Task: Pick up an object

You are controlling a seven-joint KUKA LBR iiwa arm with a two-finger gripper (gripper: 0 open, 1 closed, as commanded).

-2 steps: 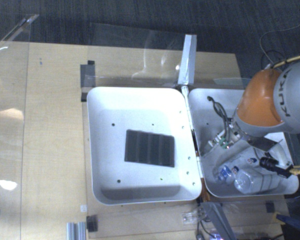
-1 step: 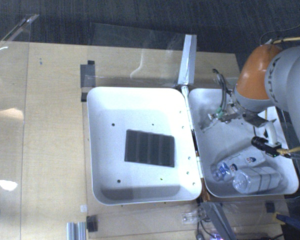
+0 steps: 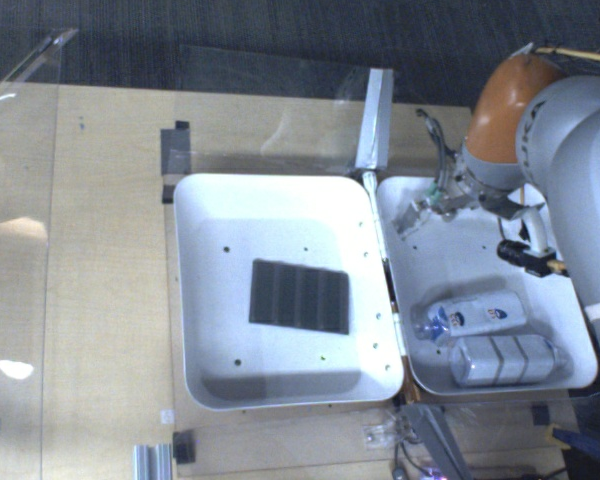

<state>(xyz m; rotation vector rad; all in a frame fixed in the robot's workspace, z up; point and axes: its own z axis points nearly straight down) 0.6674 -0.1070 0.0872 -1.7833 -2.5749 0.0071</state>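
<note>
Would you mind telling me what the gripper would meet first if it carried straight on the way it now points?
The gripper points down-left at the far left corner of the right bin. Most likely it would first meet that bin's bare white floor or left wall; depth is unclear. The bottle and grey block lie nearer the camera, off that line.

Two white bins (image 3: 280, 193), one dark ribbed pad (image 3: 300, 296) (left bin), one bottle (image 3: 475, 316), one grey pack (image 3: 505, 360)
</note>
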